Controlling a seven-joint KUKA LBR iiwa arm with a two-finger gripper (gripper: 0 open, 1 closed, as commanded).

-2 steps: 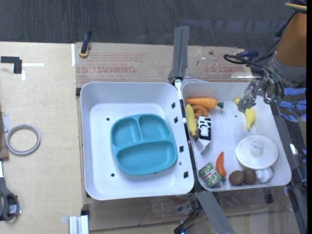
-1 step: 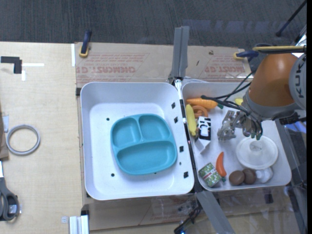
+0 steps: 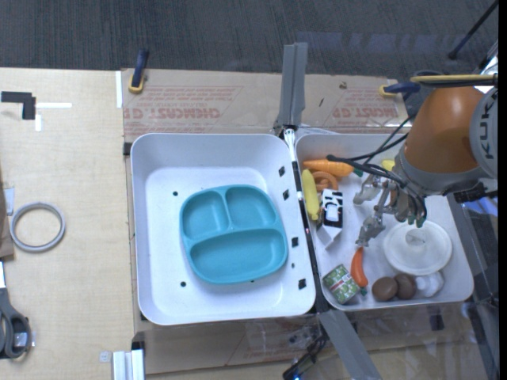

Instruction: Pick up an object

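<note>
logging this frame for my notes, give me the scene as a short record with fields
left bin: holds a blue divided plate
right bin: banana, carrot, small red pepper, green packet, two brown round items, clear lid
end effector: above the right bin, nothing seen between its fingers
bench left side: roll of tape

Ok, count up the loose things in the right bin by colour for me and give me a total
Going by what the camera view resolves in the right bin:
Orange: 2, the carrot and the small orange piece
Yellow: 1, the banana
Brown: 2, the round brown items
Green: 1, the green packet
Black and white: 1, the small box
White: 1, the round lid
Total: 8
</note>
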